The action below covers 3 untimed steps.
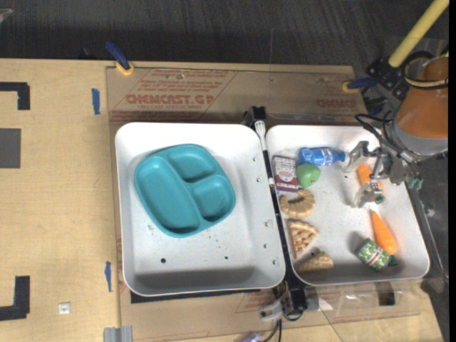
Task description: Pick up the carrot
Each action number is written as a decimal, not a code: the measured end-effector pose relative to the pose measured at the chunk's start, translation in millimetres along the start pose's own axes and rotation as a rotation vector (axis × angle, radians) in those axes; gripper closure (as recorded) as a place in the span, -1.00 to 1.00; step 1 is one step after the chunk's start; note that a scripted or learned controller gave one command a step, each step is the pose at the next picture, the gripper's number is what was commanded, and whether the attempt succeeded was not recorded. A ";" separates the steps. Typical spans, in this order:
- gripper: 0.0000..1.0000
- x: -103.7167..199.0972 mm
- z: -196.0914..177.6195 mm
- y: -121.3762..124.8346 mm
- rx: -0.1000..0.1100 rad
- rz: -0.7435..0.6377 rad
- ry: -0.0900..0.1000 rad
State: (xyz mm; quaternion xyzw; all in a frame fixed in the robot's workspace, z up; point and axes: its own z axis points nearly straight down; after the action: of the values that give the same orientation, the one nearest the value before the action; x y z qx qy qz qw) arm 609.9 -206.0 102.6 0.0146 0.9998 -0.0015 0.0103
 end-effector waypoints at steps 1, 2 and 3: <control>1.00 -3.6 -13.1 0.4 0.002 -0.001 -0.011; -1.00 -3.2 -12.1 0.8 0.001 -0.001 -0.010; -1.00 -20.9 14.9 -6.0 0.002 0.366 0.010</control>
State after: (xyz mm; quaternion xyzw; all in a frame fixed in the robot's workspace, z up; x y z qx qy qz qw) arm 630.9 -212.6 88.1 0.1961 0.9806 -0.0003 0.0052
